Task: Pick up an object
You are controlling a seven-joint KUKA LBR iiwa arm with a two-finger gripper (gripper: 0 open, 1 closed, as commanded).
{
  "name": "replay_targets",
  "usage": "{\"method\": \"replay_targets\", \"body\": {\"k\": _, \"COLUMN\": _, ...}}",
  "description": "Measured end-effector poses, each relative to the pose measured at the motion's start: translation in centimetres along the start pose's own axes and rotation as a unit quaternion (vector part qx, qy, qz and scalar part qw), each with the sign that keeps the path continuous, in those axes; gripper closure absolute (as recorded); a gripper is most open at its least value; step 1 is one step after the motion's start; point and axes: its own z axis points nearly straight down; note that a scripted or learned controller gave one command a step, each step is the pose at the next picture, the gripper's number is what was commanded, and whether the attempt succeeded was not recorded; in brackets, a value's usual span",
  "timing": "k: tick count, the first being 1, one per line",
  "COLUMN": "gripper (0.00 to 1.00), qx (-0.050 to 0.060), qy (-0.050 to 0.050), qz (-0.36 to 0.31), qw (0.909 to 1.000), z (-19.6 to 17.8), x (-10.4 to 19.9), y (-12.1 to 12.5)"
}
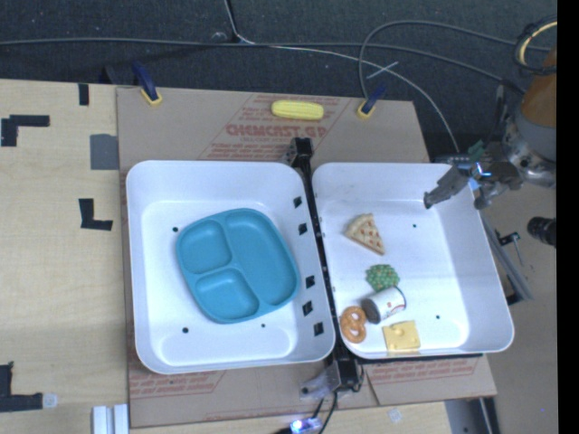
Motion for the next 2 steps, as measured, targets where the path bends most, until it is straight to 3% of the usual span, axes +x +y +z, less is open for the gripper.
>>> {"method": "replay_targets", "body": {"k": 1, "gripper": 0.0, "qx": -0.006, "qy": -0.001, "qz": -0.002, "qw": 1.0, "z": -0.8, "x": 0.1, "y": 0.2}}
{"method": "replay_targets", "body": {"k": 2, "gripper": 0.0, "qx": -0.004, "qy": -0.001, "qz": -0.002, "qw": 1.0, "z": 5.4, "x": 0.5, "y": -0.3}}
